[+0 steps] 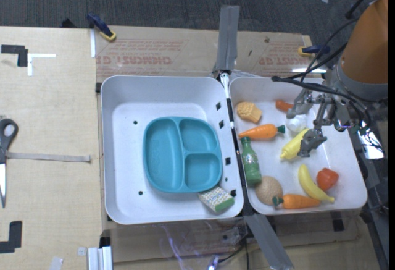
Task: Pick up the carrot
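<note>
Step in hand, by judgement: approach & grasp not yet made. Claw (313,133) hangs over right bin (352,201), fingertips low near yellow piece (292,145); nothing seen between fingers; how far apart they stand can't be told from this angle.

Two carrots in right bin. Carrot (261,132) lies mid-left, just left of yellow piece, green top pointing right, near bottle (250,160). 2nd carrot (296,202) at near edge, touching or almost touching round tan ball (268,189) and banana (312,183).

To do it well: go for mid-left carrot, prob. easier w/ more free room around it. Shift left from yellow piece, line fingers across carrot's short axis, come down on thick orange body, not green top. Keep clear of bottle & yellow piece so neither gets nipped along. Close, then lift straight up & check carrot really sits between fingers.

Also in right bin: waffle-like piece (249,112) at far left, small orange bit (284,105) at far side, red piece (327,178) at right.

Left bin (117,201): teal divided plate (183,154) in middle, sponge (216,199) just near of it, at near right corner.

Bench (43,139) left of bins: scissors (5,145).
</note>
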Controlling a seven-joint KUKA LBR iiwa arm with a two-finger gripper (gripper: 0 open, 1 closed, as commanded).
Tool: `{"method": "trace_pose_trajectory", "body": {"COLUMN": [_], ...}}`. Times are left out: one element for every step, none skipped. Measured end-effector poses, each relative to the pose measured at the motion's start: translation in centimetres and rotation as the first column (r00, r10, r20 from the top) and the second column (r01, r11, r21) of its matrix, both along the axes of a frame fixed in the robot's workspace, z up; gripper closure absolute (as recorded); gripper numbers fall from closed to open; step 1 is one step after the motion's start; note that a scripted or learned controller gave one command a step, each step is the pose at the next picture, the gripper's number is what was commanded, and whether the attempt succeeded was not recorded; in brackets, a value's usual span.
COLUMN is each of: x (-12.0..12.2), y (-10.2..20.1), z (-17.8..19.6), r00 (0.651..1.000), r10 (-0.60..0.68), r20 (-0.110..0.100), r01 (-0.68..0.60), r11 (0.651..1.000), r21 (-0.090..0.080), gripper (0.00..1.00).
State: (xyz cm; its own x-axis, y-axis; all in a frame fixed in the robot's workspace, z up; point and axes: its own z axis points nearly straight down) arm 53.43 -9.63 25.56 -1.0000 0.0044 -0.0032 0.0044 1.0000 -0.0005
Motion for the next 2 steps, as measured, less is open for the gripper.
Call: {"method": "trace_pose_trajectory", "body": {"x": [6.3, 6.9], "y": [1.7, 0.1], "z": [-6.3, -16.3], "r00": [0.994, 0.948], "r10": [-0.105, -0.32], "r20": [0.001, 0.0], "r01": [0.105, 0.32], "r11": [0.994, 0.948], "r21": [0.0, 0.001], "gripper": [0.0, 0.0]}}
